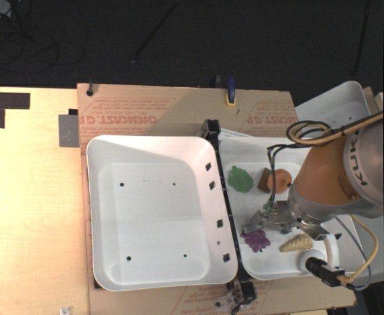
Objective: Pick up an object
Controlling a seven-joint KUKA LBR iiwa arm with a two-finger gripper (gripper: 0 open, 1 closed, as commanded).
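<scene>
**Hovering over the purple thing, grab not made yet**

Going left to right: the big shallow white plastic bin on the left [106, 176] has nothing in it for me. All the action is in the second shallow white bin on the right [257, 151]. First up there is a lumpy green soft toy [240, 179], then a small crumpled purple rubbery object [256, 239], then a round orange-and-brown piece [278, 180], and a pale cream cone-shaped object [297, 243] furthest right.

My end effector [272, 215] sits low in that right bin, just above and right of the purple one, nearly touching it. That's my likely target: down and left of me. Whether I'm released or clenched, I honestly can't tell from here.
</scene>
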